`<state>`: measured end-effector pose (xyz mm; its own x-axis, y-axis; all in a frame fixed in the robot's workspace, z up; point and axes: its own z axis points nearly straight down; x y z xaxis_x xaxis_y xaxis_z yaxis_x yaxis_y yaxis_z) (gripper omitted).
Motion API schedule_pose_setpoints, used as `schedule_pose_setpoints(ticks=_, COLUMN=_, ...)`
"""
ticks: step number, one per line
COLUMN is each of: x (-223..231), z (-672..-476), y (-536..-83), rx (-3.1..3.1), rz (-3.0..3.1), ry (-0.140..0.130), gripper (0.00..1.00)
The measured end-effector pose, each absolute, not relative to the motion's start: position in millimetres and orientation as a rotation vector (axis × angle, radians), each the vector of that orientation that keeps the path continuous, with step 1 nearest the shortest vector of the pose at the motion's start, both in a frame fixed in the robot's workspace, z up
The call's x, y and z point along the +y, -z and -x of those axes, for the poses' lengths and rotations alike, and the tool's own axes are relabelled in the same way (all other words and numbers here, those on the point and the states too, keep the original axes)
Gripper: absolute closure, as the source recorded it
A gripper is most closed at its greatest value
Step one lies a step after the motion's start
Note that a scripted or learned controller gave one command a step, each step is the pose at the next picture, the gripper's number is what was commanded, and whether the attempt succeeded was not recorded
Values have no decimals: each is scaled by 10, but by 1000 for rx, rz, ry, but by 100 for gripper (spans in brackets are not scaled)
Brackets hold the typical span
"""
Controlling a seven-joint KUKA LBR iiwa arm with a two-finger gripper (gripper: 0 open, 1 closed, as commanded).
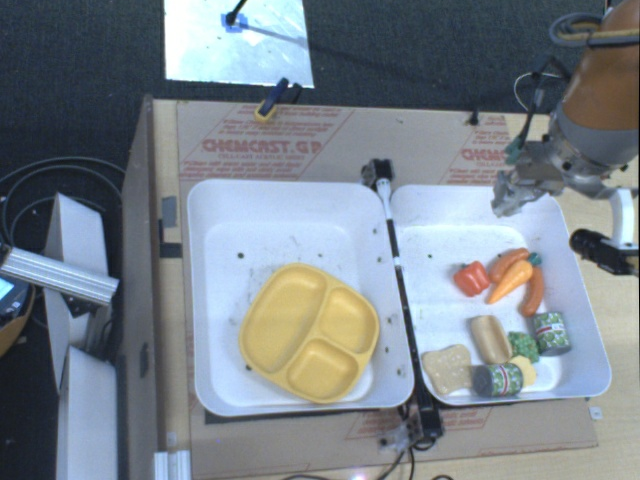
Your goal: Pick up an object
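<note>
camera view shows, nearest at the lower right of the frame, the right bin (575,268) with a slice of bread (447,366), two small cans (550,332), a bread roll (489,337), and higher up a red pepper (471,278) touching two carrots (512,275). at lower centre the left bin (215,228) holds a yellow divided plate (309,332). farthest, at the upper right, the gripper (512,196) hangs over the right bin's back rim, apart from the toys, with nothing seen in it; whether its jaws are parted cannot be told.

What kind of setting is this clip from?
Probably a robot lab bench for pick-up trials: two white bins on cardboard, toy food in the right bin, a yellow tray in the left, cables on dark carpet.
</note>
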<state>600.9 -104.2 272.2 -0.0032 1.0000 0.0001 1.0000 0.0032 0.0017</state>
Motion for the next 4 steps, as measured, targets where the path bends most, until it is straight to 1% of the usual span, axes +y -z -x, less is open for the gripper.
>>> schedule_pose_setpoints(ticks=1, x=-1015, z=-5983, y=-1728, rx=2223, rz=-2221, ry=1, gripper=0)
schedule_pose_setpoints(ticks=2, x=-1281, z=-5883, y=-1814, rx=2221, rz=-2219, ry=-1, gripper=0)
schedule_pose_setpoints(ticks=3, x=-1450, z=-6689, y=-1554, rx=2224, rz=-2217, ry=-1, gripper=0)
schedule_pose_setpoints(ticks=4, x=-1581, z=-6051, y=-843, rx=2222, rz=-2219, ry=-1, gripper=0)
